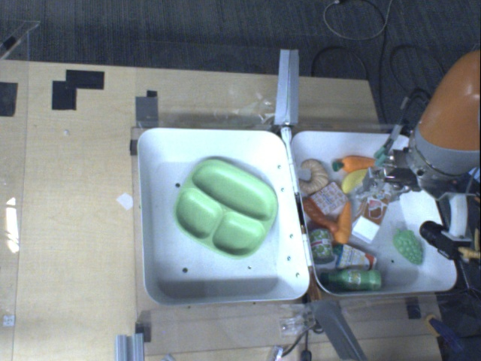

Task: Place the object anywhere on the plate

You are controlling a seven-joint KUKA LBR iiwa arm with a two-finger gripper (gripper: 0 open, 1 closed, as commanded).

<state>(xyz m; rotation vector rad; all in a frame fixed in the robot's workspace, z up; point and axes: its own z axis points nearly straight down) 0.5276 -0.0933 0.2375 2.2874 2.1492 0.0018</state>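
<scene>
A green plate (227, 206) with three compartments lies in the left white bin (161, 277), with nothing on it. My gripper (378, 183) hangs low over the pile of objects in the right bin (440, 277), below the orange-banded wrist (451, 119). Directly beneath it are a yellow banana-like piece (353, 180) and a small brown box (376, 210). Nothing can be seen held in it.
The right bin holds several items: a croissant (314, 173), an orange carrot (356, 162), a printed packet (328, 199), a white block (366, 229), a green can (321, 244), a green bottle (353, 279) and a green knobbly piece (408, 245). A metal divider (288, 89) stands between the bins.
</scene>
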